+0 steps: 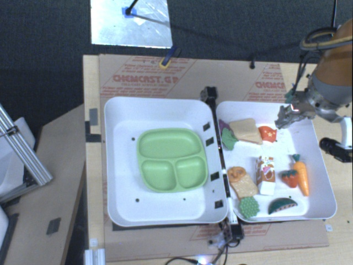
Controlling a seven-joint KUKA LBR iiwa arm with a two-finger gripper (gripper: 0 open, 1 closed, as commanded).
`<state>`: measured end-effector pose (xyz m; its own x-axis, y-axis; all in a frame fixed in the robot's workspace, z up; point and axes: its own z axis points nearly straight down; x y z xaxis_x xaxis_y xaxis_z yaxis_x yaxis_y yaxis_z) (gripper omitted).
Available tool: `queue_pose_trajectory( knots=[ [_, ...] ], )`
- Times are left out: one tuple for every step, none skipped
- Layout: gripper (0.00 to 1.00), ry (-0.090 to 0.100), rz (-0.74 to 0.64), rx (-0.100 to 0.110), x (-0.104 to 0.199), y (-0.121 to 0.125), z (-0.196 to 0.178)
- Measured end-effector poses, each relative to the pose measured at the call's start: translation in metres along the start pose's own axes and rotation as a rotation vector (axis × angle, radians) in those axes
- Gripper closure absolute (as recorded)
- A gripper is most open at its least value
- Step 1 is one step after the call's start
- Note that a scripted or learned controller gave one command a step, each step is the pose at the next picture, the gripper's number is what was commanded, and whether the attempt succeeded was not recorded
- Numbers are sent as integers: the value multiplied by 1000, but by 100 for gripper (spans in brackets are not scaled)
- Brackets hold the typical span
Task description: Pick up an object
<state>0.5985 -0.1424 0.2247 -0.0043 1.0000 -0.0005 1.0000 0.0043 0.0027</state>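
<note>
**Q:** Looking down at the table, what lies where?

**A:** Two white bins sit side by side. The left bin carries a pale green divided tray with three compartments. The right bin holds toy food: a tan bread slice, a red piece, a green leafy piece, a small carton, a tan cracker, a round green piece, a watermelon slice, a red tomato-like piece and an orange carrot.

**Q:** Which way does the carrot point?

**A:** Its long axis runs near to far, leaf end towards the far side, tip towards the near rim, close to the right wall.

**Q:** And the claw?

**A:** The claw hangs over the far part of the right bin, just above the red piece. Whether it is spread or pressed together, I cannot tell.

**Q:** Any writing?

**A:** The brown sheet under the bins reads "CHEMCAST" in red.
</note>
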Motion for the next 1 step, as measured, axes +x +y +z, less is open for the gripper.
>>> queue_pose_trajectory(
  knots=[
    [100,2,-5,1,53,-2,-9]
  ],
)
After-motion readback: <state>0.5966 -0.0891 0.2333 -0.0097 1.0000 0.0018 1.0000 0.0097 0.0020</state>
